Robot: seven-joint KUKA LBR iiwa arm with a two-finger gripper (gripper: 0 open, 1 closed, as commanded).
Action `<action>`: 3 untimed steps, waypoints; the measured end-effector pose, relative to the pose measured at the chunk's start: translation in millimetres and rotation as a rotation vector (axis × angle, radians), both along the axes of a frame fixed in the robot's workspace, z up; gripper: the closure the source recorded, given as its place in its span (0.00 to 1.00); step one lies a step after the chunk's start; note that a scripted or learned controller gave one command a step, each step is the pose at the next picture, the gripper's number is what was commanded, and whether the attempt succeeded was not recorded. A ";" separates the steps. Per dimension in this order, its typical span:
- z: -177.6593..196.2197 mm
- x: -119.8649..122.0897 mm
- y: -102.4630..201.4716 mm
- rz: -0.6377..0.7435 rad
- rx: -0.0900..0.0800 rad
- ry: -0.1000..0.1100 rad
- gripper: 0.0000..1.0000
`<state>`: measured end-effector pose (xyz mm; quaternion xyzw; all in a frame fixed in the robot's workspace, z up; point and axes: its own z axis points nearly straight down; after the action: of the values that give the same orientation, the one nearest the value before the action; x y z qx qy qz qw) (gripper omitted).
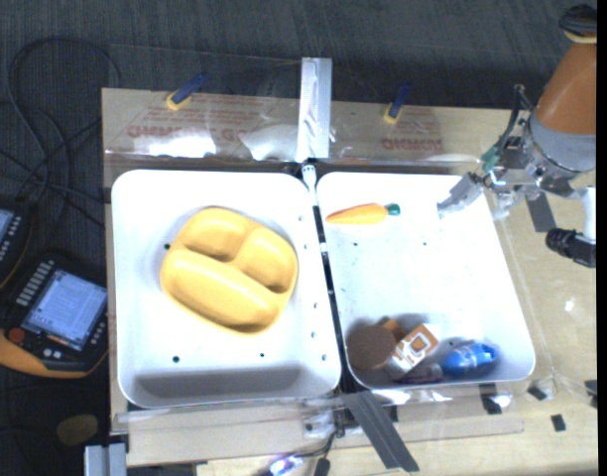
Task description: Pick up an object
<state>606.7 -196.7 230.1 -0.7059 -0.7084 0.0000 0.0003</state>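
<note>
Since no target is named, any item counts: toy carrot [360, 213] lies at far left of the right bin [502, 266]; brown lump [371, 343], small orange-and-white box [417, 346] and blue piece [469, 357] are clustered touching at that bin's near edge. Big yellow bun-shaped toy [229, 266] sits mid left bin [125, 266]. All of them rest on the bin floors, nothing lifted, so the pick looks not yet begun.

Gripper [462, 194] hangs at the right bin's far right corner, well apart from the cluster, nearer the carrot. Fingers: cannot tell spread or pressed, too small and blurred; nothing visibly between them.

Arm [571, 97] is cut off at the right edge. Cluster items overlap, shapes hard to make out. Surface [542, 296] shows beside the right bin.
</note>
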 end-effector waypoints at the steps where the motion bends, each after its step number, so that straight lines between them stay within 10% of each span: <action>1: -68.4 -48.0 30.1 0.097 -0.001 0.001 0.00; 2: -141.4 44.2 87.7 -0.052 -0.004 -0.008 0.00; 3: -140.6 -76.8 88.9 -0.331 -0.002 -0.009 0.00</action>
<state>529.9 -107.8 89.6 -0.8129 -0.5824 -0.0026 -0.0037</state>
